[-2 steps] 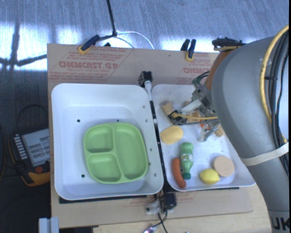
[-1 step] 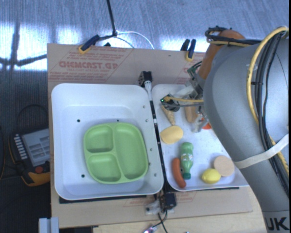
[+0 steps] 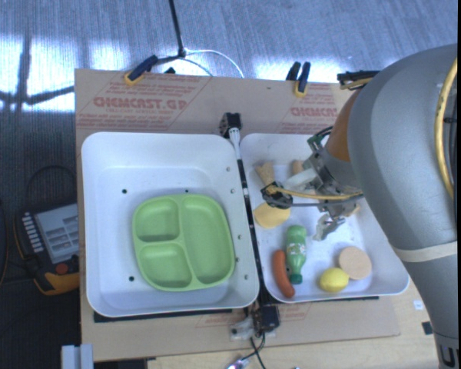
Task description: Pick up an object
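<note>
My gripper [image 3: 326, 224] hangs over the middle of the right bin [image 3: 384, 241], below the big grey arm that comes in from the right. Just left of it stands a green bottle [image 3: 296, 250] and a pale yellow piece [image 3: 270, 216]. A tan round disc [image 3: 355, 262] and a yellow lemon [image 3: 333, 280] lie below the gripper, toward the bin's front. A red-orange sausage shape [image 3: 283, 274] lies at the front left, and a beige cone [image 3: 264, 173] at the back left. Nothing is seen held in the gripper.
The left bin [image 3: 107, 175] holds a green divided plate [image 3: 184, 241]. A ridge [image 3: 244, 206] separates the two bins. The arm covers the right bin's back right part. Clamps [image 3: 298, 75] sit at the board's far edge.
</note>
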Robot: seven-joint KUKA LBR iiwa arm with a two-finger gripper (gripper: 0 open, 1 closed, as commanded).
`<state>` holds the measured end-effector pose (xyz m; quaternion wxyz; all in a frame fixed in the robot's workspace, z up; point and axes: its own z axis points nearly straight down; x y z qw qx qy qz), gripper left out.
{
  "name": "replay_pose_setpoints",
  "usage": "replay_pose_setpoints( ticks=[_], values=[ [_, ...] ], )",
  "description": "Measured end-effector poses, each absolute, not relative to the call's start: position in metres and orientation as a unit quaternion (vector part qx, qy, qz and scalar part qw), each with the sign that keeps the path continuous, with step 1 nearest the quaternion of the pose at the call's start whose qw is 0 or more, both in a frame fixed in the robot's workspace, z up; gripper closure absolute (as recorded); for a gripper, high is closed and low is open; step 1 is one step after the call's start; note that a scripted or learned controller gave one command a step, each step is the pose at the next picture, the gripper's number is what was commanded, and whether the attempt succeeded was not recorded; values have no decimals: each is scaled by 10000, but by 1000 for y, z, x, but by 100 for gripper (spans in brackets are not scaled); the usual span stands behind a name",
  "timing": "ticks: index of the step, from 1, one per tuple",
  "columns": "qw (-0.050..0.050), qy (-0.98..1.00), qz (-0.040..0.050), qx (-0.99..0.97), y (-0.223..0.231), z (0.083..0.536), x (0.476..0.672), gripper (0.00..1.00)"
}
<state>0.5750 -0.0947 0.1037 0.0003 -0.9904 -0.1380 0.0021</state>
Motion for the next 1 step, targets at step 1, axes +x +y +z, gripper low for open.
replay_pose_setpoints(
  ticks=[1],
  values=[
    [5,-1014,16,-9948,-100,88,623,0]
  ],
)
